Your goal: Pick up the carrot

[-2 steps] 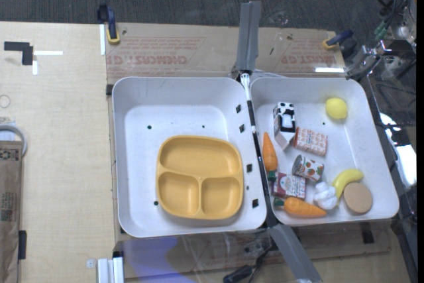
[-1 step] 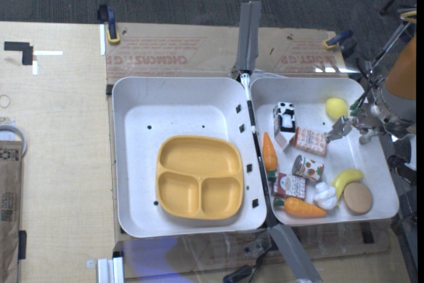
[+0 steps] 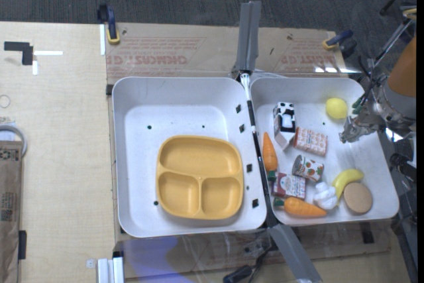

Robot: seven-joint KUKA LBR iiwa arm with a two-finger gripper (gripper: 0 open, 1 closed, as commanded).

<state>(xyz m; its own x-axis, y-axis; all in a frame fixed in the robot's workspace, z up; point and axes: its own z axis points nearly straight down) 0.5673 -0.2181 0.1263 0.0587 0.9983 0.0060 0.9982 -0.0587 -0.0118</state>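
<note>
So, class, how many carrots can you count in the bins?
2, both in the right bin. One carrot lies along its left wall, beside the black-and-white carton. The other carrot lies at the near edge, below the small box. None looks hidden.

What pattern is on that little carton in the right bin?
Black and white patches, cow-style, on the small carton; the camera view shows it.

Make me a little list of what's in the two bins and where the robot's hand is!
left bin: yellow tray with three sections
right bin: toy food
carrots: two; one by the left wall, one at the front
lemon: back of bin
banana: front right, beside a tan disc
cartons: cow-print one, pink box
hand: over the right side, holding nothing
</note>
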